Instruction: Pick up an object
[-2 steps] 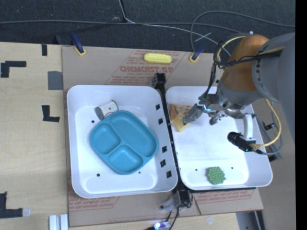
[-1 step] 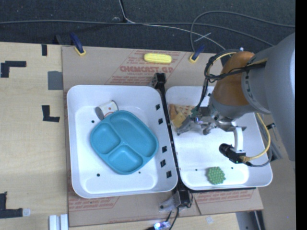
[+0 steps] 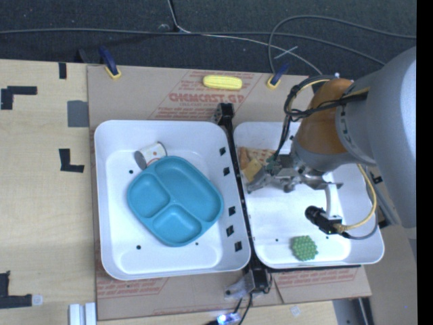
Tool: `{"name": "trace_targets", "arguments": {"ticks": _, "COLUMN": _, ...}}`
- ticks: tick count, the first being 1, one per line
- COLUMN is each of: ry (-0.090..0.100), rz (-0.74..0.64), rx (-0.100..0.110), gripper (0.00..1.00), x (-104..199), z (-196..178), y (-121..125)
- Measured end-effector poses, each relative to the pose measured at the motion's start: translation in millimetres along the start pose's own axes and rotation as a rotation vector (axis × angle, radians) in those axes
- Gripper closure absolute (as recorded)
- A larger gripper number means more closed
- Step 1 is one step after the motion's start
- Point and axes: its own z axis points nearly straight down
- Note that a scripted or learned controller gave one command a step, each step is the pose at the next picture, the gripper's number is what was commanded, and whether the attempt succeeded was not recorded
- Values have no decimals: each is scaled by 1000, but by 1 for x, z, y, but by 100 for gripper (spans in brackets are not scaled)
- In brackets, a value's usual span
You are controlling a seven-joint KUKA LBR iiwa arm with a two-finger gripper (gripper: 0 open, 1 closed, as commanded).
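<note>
Nearest the camera, a green knobbly ball [image 3: 304, 247] lies by the near wall of the right bin [image 3: 365, 252], apart from everything else in it. At the far left corner of that same bin a tan, crumpled-looking object [image 3: 249, 161] sits against the divider between the two bins. Just right of it the gripper [image 3: 260, 177] is low over the bin floor, its tip close beside or touching the tan object; whether its fingers are spread or closed, I cannot tell, and nothing is visibly held between them. The grey arm [image 3: 379, 120] with its orange band [image 3: 323, 120] comes in from the right. A blue divided plate [image 3: 174, 199] fills the middle of the left bin [image 3: 108, 202], with a small white cup [image 3: 150, 154] lying just beyond it. A yellow object [image 3: 222, 82] lies on the cardboard beyond the bins
</note>
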Motion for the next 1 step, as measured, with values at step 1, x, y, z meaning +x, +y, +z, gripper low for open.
{"name": "trace_targets", "arguments": {"ticks": 1, "ry": -1, "rz": -1, "rx": -1, "gripper": 100, "x": 0, "z": -11, "y": 0}}
